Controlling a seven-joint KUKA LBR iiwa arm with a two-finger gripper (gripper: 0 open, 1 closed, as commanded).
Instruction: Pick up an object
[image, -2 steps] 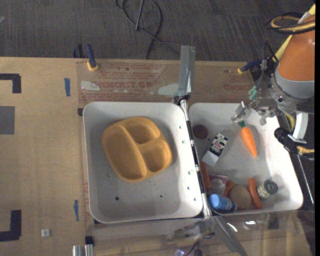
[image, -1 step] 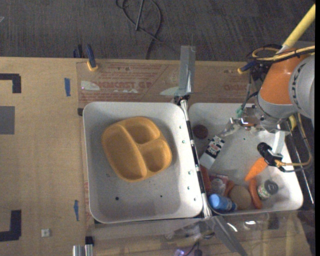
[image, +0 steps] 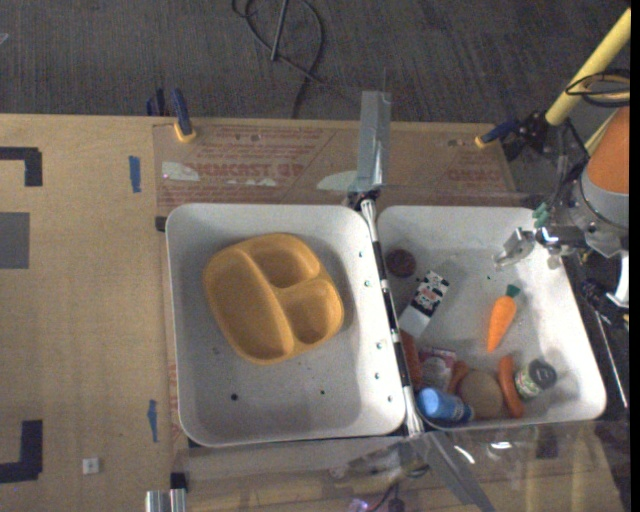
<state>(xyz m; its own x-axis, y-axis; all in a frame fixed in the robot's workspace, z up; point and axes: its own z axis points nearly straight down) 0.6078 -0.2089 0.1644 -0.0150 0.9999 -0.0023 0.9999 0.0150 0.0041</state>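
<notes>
My gripper (image: 530, 254) hangs over the far right part of the right bin (image: 585, 340), its two metal fingers (image: 511, 248) spread open with nothing between them. Just below it in the view lies an orange toy carrot (image: 502, 316) with a green top. A small white carton with black cow patches (image: 425, 301) lies near the bin's left wall, and a dark round lid (image: 400, 262) sits beyond it. Along the near wall are a blue bottle (image: 441, 404), a brown potato-like lump (image: 483, 392) and a small can (image: 536, 377).
The left bin (image: 190, 390) holds a yellow divided plate (image: 273, 297). A taped ridge (image: 385, 300) separates the two bins. Clamps and cables sit at the bench's far edge, with a yellow pole (image: 590, 68) at the top right. The arm's orange band (image: 610, 160) is at the right edge.
</notes>
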